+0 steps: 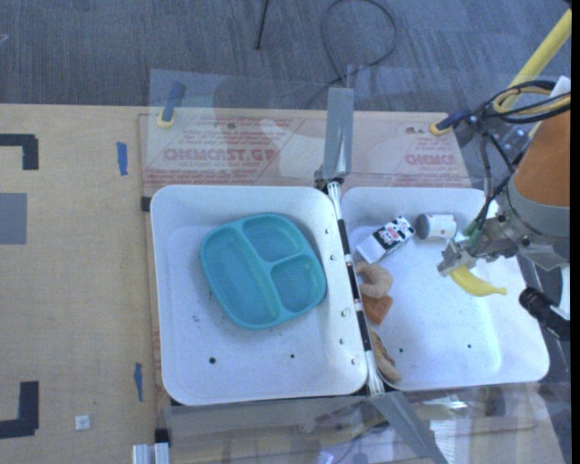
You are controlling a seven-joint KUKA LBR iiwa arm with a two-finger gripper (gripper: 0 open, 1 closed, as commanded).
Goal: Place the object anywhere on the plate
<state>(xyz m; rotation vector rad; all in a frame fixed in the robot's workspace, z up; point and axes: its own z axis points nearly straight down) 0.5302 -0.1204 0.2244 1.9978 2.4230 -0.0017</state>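
End effector (pixel 460 256) hangs just above the banana (pixel 478 284), right bin (pixel 507 358).

1. The floor (pixel 136 36) along the top is dark grey carpet, with a thin black cable (pixel 362 27) looping across it.
2. The desk (pixel 72 272) is light wood, marked with black tape corners (pixel 27 149) at the left edge and short strips of blue tape (pixel 121 159).
3. A grey square patch (pixel 11 217) sits at the desk's far left.
4. A clear sheet with reversed red lettering (pixel 227 149) lies behind the bins, held by a yellow clamp (pixel 167 116).
5. Lighting is even and soft, without hard shadows.
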